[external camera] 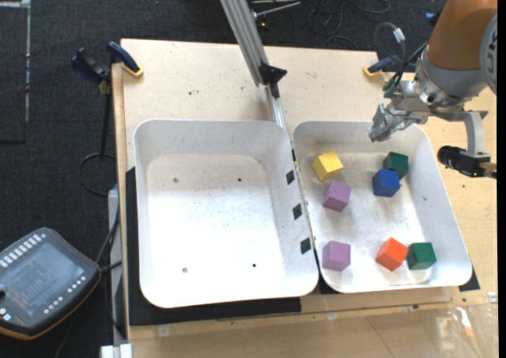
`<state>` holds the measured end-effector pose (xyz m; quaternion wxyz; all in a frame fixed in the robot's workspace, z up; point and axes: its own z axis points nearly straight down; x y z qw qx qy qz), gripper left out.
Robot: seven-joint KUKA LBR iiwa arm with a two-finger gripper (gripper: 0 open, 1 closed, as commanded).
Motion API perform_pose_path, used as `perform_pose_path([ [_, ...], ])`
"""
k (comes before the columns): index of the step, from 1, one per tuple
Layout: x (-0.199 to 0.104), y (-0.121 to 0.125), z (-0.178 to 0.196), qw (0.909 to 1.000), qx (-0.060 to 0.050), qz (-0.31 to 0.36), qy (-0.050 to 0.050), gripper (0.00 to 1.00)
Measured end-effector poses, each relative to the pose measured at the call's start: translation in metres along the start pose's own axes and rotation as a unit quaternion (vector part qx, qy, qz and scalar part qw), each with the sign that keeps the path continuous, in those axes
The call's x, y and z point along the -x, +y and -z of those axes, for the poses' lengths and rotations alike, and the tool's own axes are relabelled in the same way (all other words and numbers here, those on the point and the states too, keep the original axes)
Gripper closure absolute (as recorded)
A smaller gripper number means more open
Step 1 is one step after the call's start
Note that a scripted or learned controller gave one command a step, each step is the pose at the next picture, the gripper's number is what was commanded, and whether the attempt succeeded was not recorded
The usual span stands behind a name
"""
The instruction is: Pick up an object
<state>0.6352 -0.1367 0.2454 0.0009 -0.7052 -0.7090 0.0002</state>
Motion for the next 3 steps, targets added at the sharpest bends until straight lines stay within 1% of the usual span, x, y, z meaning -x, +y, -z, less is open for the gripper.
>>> perform_pose_path([
  [1,-0.054,-0.019,0.006,1.0,0.0,0.001,0.001,1.0],
  [2,-0.11,-0.046,-0.005,1.0,-0.001,0.001,0.001,1.0],
  [3,-0.161,-0.081,-0.008,1.0,-0.001,0.001,0.001,1.0],
])
